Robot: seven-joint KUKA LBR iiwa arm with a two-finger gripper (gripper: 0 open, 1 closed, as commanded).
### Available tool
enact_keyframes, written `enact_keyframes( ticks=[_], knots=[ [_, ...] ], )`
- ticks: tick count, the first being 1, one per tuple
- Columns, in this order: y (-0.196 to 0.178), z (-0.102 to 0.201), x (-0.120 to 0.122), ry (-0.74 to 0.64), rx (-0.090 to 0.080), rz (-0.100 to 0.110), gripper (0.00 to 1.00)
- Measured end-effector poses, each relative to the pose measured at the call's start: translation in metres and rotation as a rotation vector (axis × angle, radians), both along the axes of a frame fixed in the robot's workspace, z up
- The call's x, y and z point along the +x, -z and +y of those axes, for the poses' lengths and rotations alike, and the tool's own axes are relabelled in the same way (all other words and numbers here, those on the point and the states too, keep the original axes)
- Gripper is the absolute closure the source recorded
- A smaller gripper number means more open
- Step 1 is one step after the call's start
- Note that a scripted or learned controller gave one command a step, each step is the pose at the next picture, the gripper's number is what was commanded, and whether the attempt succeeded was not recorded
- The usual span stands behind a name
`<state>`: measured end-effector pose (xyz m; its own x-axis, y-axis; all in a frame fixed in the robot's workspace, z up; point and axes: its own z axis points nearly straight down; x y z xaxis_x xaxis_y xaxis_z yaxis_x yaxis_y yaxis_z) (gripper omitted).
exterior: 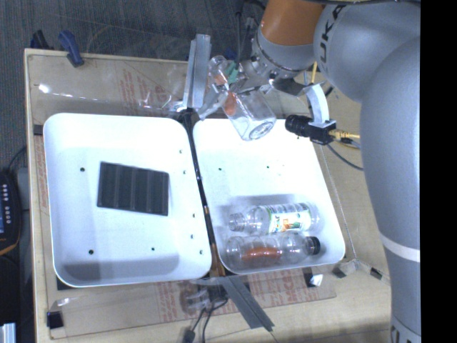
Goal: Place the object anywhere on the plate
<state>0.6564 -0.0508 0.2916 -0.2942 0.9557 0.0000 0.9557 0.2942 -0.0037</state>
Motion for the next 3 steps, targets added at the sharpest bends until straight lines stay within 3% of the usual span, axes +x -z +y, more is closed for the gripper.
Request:
enact_keyframes(
  ticks=[1, 2, 3],
  knots=[
    [0.018, 0.07, 0.0, -0.256, 0.001, 0.002, 0.0],
    [0.091, 0.058, -0.001, -0.369, 0.001, 0.002, 0.0],
    [0.024, 0.071, -0.084, -0.578, 0.002, 0.001, 0.0]
  ],
)
